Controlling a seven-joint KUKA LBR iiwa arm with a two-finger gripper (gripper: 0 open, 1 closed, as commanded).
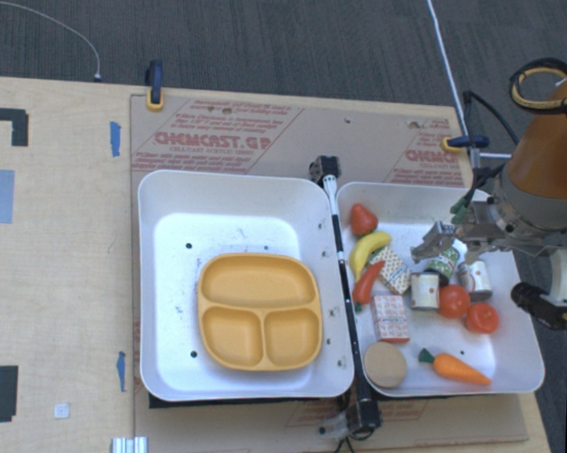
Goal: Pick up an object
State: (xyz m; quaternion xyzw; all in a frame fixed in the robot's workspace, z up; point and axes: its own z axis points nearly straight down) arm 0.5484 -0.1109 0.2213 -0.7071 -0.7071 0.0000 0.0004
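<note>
Two white bins [154, 290]; one yellow divided tray [259, 311]; one banana [368, 249]; one carrot [455, 367]; two tomatoes [482, 318].

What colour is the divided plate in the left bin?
Yellow-orange; the divided plate shows plainly in the camera view.

The arm [546, 157] is cut off at the right edge, and the hand [449, 245] partly hides a small can [443, 264].
</note>
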